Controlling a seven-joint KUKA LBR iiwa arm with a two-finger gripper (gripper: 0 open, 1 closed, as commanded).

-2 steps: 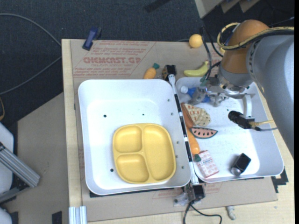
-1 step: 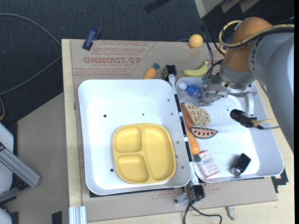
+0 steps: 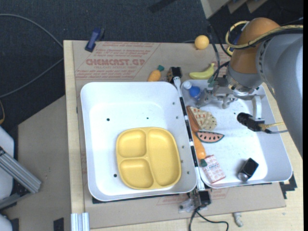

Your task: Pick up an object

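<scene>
The approach step is judged to be in hand. The jaws (image 3: 217,96) are positioned low over the far end of the right bin (image 3: 276,150), near the blue object (image 3: 193,91) and banana (image 3: 202,72). Whether they stand apart or together cannot be told; nothing is seen held. A descent onto one chosen object is required next.

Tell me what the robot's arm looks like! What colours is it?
The arm is big, round and grey, with a shiny orange band near its wrist. Thin yellow and black cables loop beside the orange part. Below sits a silver metal gripper, with dark wires running into it.
</scene>
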